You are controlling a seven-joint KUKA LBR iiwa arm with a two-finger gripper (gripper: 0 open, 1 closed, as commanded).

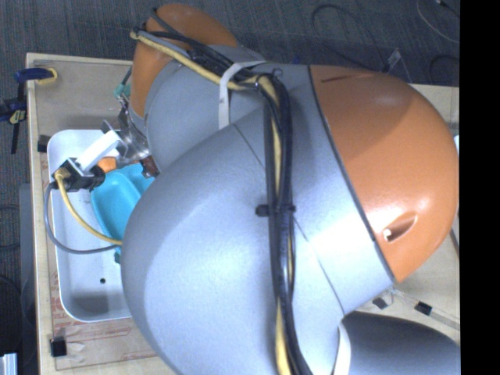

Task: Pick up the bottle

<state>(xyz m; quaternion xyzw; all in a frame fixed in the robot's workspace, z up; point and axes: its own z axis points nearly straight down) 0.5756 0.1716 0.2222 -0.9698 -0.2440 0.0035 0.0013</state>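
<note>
A light blue plastic thing [119, 200], which may be the bottle, lies in the far part of the left white bin [86, 299]; the arm covers its right side. A small orange piece [108, 163] shows just above it. My gripper [131, 148] hangs at the end of the grey arm, right over the blue thing's upper edge, and is mostly hidden by the wrist. I cannot tell whether it touches the blue thing.
The big grey and orange arm [297, 209] covers the middle and right of the bench, hiding the right bin. A blue clamp [35, 75] sits at the bench's far left corner. Bare white bin floor shows at the near left.
</note>
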